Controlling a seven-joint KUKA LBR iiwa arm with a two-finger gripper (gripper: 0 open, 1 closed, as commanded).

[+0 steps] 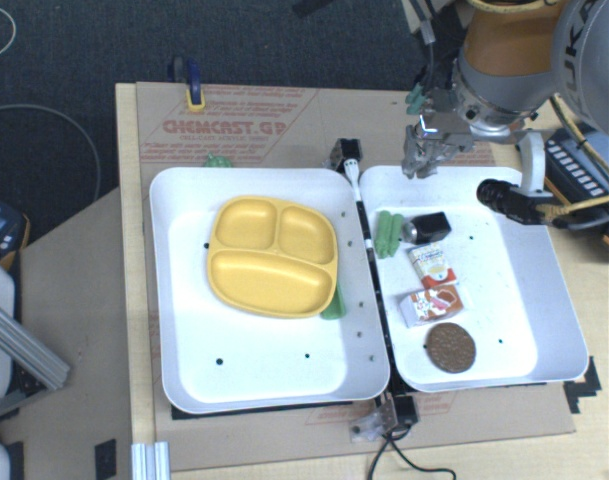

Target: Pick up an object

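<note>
My gripper (422,164) hangs over the far left corner of the right bin (519,298), with nothing visible in it. Just nearer than it, in that bin, lie a green piece (387,234) and a black-and-silver item (425,228). Two small red-and-white packets (431,262) (430,303) follow toward the front, then a brown round disc (451,348). The left bin (174,298) holds a yellow divided plate (274,256) with a green scrap (333,306) poking out from under its right edge.
Both bins sit on a cardboard sheet (254,118). A blue clamp (192,81) stands at its far left corner, and a black clip (346,153) sits between the bins at the back. The right bin's right half is bare white floor.
</note>
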